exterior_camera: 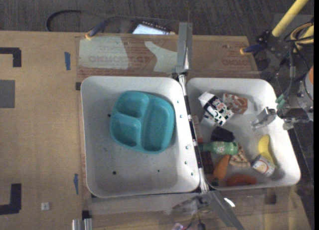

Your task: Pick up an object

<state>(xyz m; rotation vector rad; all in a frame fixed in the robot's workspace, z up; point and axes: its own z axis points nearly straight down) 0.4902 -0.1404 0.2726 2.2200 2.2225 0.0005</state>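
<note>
The picking has hardly begun, as far as this shows. The wide tan bench (40,139) carries the two shallow white plastic bins: the left bin (94,174), well away from the jaws across the metal divider (192,139), has a teal plastic plate with three compartments (143,121) lying flat in it, while the right bin (284,169) sits directly under the arm's reach and holds the clutter.

The grey arm (299,99) comes in over the right bin's far edge, and its two-finger gripper (262,117) hangs near that bin's right-hand wall, above bare white floor. It is small and blurred; whether the jaws stand open or closed cannot be told, and nothing can be made out between them.

No object has been lifted. All the candidates lie on the bin floor:
- a black-and-white patterned carton (214,108), well off from the jaws toward the divider, touching a reddish printed packet (235,103)
- a green plastic bottle lying on its side (222,147), below and away from the jaws
- a yellow banana (264,146), just below the jaws and the nearest thing to them
- a small black block (222,134), an orange carrot-shaped toy (222,166), a red sausage-shaped toy (240,179) and a small printed can (262,165), all nearer the front wall

Left to do, by my judgement: settle on a target, descend, close on it and lift it. The banana looks the handiest choice
</note>
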